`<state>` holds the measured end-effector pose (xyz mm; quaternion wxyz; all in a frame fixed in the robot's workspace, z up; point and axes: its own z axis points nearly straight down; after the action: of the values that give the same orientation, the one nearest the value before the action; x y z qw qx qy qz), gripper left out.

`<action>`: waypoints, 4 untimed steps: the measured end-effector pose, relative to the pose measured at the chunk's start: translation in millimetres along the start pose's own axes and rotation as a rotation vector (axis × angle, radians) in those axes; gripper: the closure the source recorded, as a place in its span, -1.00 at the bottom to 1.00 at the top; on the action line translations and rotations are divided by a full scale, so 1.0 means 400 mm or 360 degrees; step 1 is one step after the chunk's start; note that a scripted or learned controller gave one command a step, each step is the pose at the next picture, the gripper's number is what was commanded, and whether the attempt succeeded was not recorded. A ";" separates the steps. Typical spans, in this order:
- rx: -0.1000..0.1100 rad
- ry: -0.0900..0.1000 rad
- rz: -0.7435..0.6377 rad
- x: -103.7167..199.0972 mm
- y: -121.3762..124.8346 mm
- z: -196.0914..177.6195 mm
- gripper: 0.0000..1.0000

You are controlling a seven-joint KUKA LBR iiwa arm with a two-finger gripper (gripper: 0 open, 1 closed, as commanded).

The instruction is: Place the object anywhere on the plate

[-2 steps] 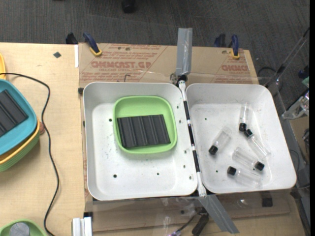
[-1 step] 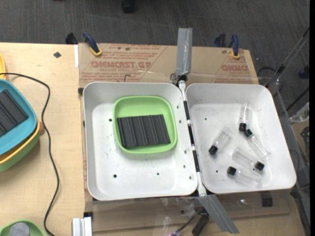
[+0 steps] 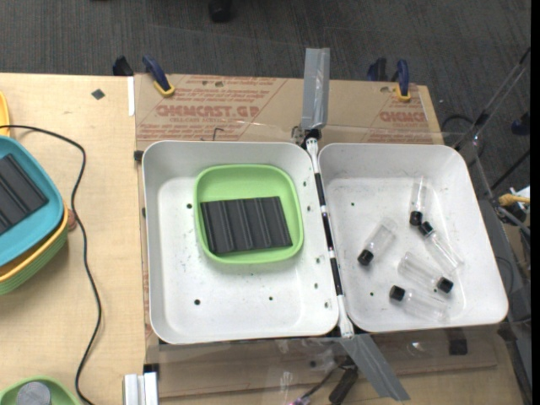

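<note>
Two shallow white bins sat side by side on a workbench, hinged together along a dark seam. The left bin (image 3: pixel 228 298) held a light green plate (image 3: pixel 250 176), square with rounded corners, lying toward the bin's far side. A dark ribbed mat (image 3: pixel 245 224) covered most of the plate's floor.

The right bin (image 3: pixel 363 184) held five clear plastic vials with black caps, all scattered in its right half and well apart from the plate. One vial (image 3: pixel 377 243) lay tilted near the bin's middle, cap toward the near left. A second vial (image 3: pixel 417 199) lay farther back, cap pointing near. A third vial (image 3: pixel 440 247) lay just beyond that cap, slanting to the near right. A wider fourth vial (image 3: pixel 420 270) rested near the right wall, and the fifth vial (image 3: pixel 419 300) lay nearest the camera, its cap to the left and its body close against the fourth.

Both bins rested on a cardboard sheet (image 3: pixel 219 104) printed in red lettering, pinned at the far edge by a left clamp (image 3: pixel 158 76) and a right clamp (image 3: pixel 401 83). A strip of grey tape (image 3: pixel 315 91) ran from the far end of the seam over the cardboard. To the left, on the pale wooden tabletop (image 3: pixel 51 116), stood a stack of trays with a teal tray (image 3: pixel 40 211) on top, and a black cable (image 3: pixel 88 268) curved past it. Grey carpet (image 3: pixel 380 15) lay beyond the bench.
</note>
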<state>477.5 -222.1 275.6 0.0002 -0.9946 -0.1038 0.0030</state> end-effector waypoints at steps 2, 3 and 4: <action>0.0003 -0.0001 0.0012 -0.001 -0.001 0.085 -1.00; 0.0002 -0.0001 0.0008 0.000 -0.001 0.080 -1.00; 0.0001 0.0000 0.0007 0.000 -0.001 0.075 -1.00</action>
<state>477.3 -221.8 245.8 0.0006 -0.9948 -0.1015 0.0030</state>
